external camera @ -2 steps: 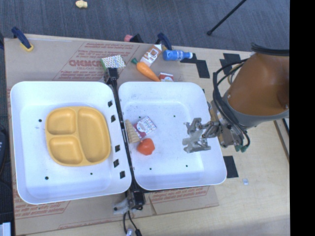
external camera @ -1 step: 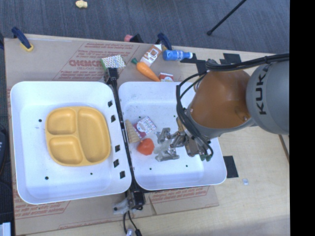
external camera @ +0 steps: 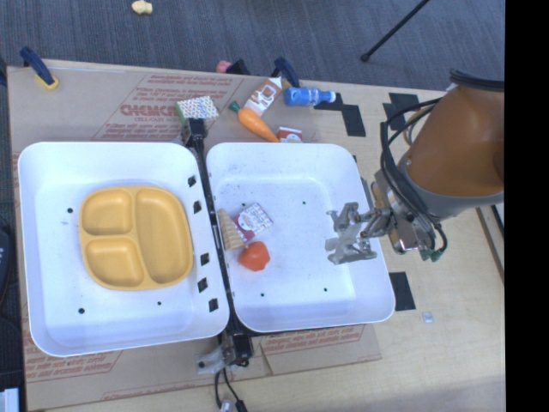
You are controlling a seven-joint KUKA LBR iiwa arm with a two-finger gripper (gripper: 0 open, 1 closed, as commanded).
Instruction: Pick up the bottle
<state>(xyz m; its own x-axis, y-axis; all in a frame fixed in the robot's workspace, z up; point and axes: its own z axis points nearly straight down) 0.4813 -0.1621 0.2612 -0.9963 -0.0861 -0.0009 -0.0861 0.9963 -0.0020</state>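
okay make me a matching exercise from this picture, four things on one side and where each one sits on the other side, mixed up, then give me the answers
Things:
1. yellow divided plate
2. blue bottle
3. red tomato-like toy
4. gripper

Places:
A. on the bench beyond the bins, lying on its side
B. over the right side of the right bin
C. in the left bin
D. in the right bin, near its left wall

Pairs: 1-C, 2-A, 3-D, 4-B
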